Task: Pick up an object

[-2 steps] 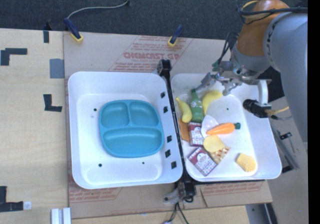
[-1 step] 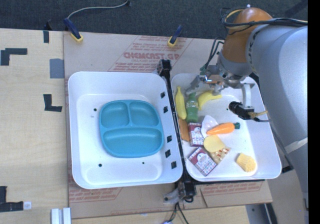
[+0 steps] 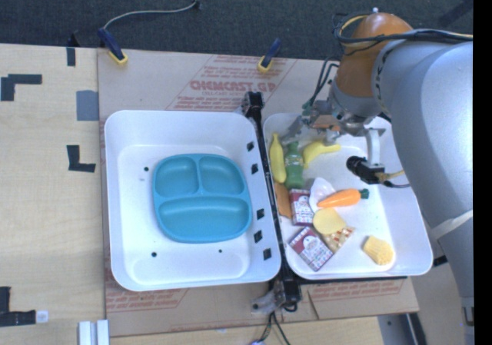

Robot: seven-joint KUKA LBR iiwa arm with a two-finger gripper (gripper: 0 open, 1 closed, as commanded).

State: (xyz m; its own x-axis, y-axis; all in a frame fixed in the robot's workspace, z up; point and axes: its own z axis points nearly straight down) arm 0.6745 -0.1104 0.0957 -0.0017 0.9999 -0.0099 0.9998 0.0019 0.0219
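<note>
My gripper [image 3: 309, 130] hangs low over the far end of the right bin [image 3: 407, 247], under the orange wrist band. Right beneath it lie a green object [image 3: 294, 167] and a small yellow banana [image 3: 320, 151]; whether it touches either I cannot tell. A longer yellow piece [image 3: 277, 159] lies along the bin's left wall. Nearer the front are an orange carrot [image 3: 339, 198], a pale yellow round piece [image 3: 327, 220], two red packets [image 3: 301, 207] [image 3: 311, 248], a cracker [image 3: 340, 238] and a yellow chunk [image 3: 377, 250].
The left bin [image 3: 127, 205] holds a blue divided plate [image 3: 203, 197]. The grey arm [image 3: 430, 121] covers the right bin's far right corner and side. A black divider with clips [image 3: 260, 182] runs between the bins. Yellow clamps [image 3: 114, 50] hold the cardboard at the back.
</note>
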